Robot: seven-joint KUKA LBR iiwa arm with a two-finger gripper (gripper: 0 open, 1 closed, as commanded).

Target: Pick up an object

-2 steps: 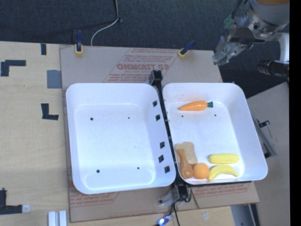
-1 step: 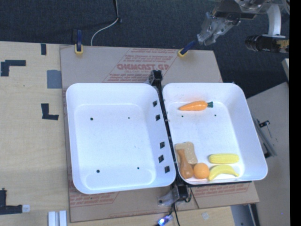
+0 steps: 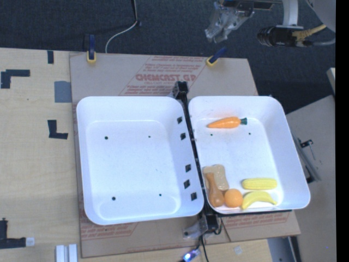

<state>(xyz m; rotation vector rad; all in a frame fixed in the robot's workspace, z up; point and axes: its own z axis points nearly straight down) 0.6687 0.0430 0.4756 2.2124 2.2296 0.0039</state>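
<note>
The right bin [image 3: 283, 119] holds an orange carrot with a green top [image 3: 226, 123] near its back. At its front lie a tan bread piece [image 3: 215, 176], a brown sausage-shaped item [image 3: 212, 192], an orange ball [image 3: 233, 198], a corn cob [image 3: 259, 184] and a yellow banana [image 3: 258, 200]. My gripper [image 3: 219, 30] hangs high above the bench's far edge, well behind the right bin, with nothing visible between its fingers.
The left bin [image 3: 90, 111] stands beside the right one, joined by a black clip strip [image 3: 187, 146]. Both rest on a cardboard sheet [image 3: 158, 75] held by clamps [image 3: 90, 53]. A white cable [image 3: 122, 29] runs along the back.
</note>
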